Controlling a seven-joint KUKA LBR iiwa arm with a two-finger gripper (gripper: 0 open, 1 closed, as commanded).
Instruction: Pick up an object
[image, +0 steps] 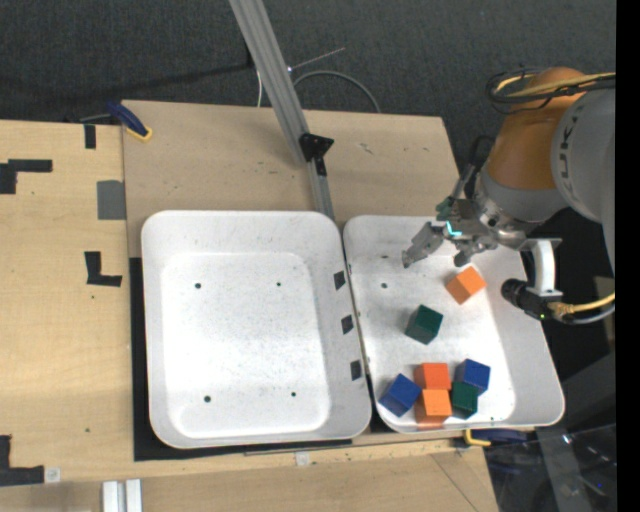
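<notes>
While the tool (437, 252) hangs with fingers spread and nothing between them over the right bin (385, 260), an orange block (465, 285) lies just beside it.

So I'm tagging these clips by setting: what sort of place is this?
Probably a robotics lab bench set up for grasping trials: a robot arm reaches over two white bins, the right one holding small coloured blocks, on a plywood bench.

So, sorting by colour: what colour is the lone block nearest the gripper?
Orange block, seen in the camera view.
</notes>
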